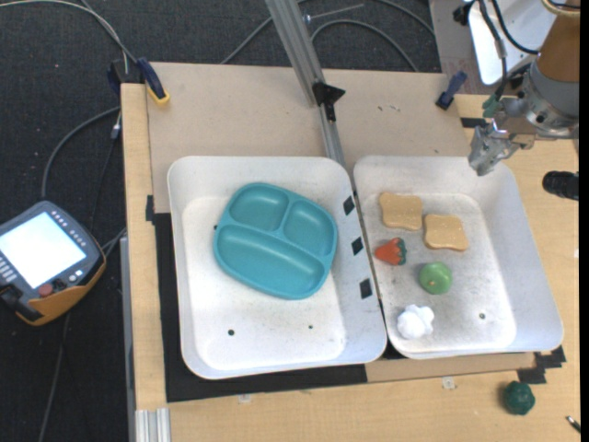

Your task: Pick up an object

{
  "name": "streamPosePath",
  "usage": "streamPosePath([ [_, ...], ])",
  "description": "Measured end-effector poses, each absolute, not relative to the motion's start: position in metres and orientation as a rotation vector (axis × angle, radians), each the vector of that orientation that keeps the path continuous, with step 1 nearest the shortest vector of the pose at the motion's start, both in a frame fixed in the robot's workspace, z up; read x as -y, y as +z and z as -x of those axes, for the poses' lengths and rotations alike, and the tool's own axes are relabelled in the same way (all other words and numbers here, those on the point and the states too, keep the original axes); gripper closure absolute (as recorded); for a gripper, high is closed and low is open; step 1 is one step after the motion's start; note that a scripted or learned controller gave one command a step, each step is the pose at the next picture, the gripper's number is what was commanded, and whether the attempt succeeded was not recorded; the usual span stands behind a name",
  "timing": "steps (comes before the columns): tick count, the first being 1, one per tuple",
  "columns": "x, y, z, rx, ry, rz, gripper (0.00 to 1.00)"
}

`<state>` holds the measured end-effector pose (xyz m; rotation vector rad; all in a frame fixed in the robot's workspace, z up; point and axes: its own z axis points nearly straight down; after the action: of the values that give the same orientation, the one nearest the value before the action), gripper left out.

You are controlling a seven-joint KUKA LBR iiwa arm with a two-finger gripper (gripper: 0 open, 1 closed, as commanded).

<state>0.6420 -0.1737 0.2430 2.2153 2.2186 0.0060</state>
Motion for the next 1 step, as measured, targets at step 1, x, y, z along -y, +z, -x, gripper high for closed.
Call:
streamPosePath([
  [1, 0.1139, 0.2407, -0.6301, -2.230, 0.002, -2.217, 1.00],
])
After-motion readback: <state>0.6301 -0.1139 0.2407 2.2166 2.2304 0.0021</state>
